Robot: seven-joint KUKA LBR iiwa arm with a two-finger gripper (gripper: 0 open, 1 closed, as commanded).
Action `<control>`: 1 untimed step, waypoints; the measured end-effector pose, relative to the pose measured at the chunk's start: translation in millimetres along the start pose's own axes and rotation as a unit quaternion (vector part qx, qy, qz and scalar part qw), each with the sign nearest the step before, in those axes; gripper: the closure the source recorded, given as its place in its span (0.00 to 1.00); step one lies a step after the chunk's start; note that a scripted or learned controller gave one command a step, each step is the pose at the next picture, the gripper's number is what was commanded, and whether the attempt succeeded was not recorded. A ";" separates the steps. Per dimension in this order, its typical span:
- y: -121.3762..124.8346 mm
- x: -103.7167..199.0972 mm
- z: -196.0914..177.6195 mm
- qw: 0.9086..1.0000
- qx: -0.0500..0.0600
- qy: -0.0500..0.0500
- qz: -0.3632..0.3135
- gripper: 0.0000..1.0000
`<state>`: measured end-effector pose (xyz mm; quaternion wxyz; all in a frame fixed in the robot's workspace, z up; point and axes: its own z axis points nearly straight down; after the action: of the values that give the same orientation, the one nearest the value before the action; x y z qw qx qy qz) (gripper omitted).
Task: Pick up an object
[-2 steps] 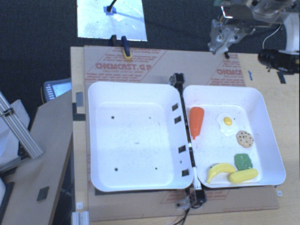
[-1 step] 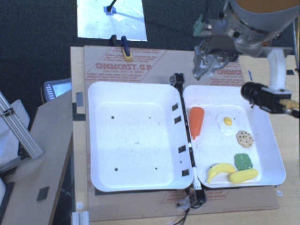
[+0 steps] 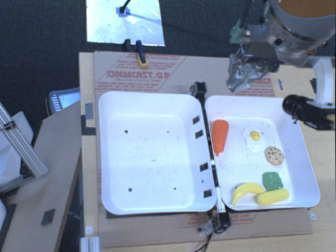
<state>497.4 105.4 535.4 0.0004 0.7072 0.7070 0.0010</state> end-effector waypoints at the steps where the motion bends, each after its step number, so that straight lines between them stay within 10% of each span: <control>1: -2.7 -0.2 0.1 1.000 0.000 0.000 -0.002 1.00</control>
<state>494.8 105.1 535.2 0.0004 0.7060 0.7082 0.0010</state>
